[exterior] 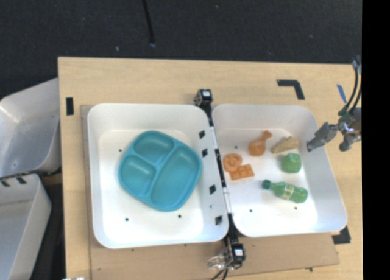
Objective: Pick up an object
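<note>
Green cup [291,163] lies just left of tool [334,138].

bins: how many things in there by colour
blue: 1, the divided plate in the left bin
orange: 3, drumstick, swirl piece, flat block
green: 2, round piece, bottle
tan: 1, wedge
total: 7, six of them in the right bin

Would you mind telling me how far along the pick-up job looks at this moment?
Nothing looks picked yet. The green bottle, green round piece, tan piece, orange drumstick and the other orange pieces all lie on the floor of the right bin. The end effector sits over that bin's right rim with nothing visibly held. Descending, grasping and lifting remain.
</note>
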`<state>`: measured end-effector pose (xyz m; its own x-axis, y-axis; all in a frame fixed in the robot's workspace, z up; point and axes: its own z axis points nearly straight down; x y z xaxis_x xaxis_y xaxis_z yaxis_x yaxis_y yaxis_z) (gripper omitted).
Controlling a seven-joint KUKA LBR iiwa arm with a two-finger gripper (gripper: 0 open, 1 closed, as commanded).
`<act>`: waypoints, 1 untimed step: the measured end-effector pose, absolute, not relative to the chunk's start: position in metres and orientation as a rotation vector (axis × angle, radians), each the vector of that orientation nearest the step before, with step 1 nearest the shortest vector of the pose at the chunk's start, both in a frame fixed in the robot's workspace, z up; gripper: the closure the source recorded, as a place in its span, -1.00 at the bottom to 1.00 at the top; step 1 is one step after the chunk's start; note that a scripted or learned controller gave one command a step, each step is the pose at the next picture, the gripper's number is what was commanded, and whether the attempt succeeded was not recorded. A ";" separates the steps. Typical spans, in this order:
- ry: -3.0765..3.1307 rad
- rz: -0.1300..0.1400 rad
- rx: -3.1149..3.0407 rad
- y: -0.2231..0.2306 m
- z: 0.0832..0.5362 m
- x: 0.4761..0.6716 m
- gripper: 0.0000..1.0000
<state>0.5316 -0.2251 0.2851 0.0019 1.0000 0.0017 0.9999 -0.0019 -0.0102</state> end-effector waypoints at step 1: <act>-2.223 0.000 -2.222 -0.224 0.292 0.534 -1.00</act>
<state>0.5337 -0.2244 0.2915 -0.0007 1.0000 -0.0007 1.0000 0.0007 0.0011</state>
